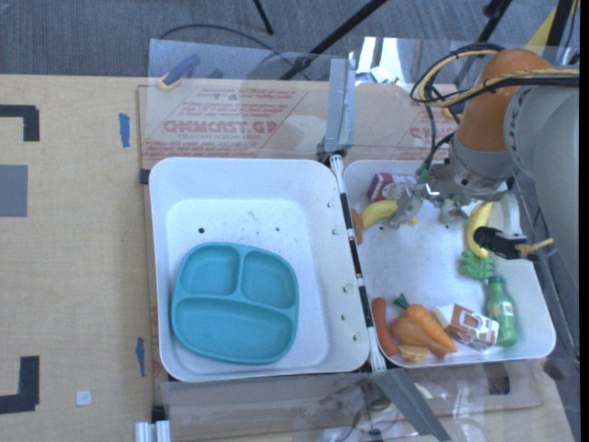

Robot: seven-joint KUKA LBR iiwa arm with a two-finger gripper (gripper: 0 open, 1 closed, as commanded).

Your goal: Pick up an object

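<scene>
I'm watching one overhead cam, angled down on two shallow white bins side by side on a tan bench.

Left bin: holds a teal divided plate w/ three compartments, lying flat toward the bin's near-left part.

Right bin: cluttered w/ toy food. A yellow banana lies near the far-left corner, just beside a small dark red packet. Along the near edge: an orange carrot, a reddish sausage-like piece against the left wall, and a small brown-and-white carton. A green bottle lies at the right side, w/ a green leafy item just beyond it and a second yellow banana further back.

The arm, grey w/ an orange band, comes in from the right and hangs over the far part of the right bin. The gripper points down, close to the first banana, approx. between it and the second one. I see nothing clearly between its tips; whether it's wide or narrow, I can't tell from this angle.

Beyond the bins a clear plastic sheet w/ red lettering lies on the bench.
</scene>
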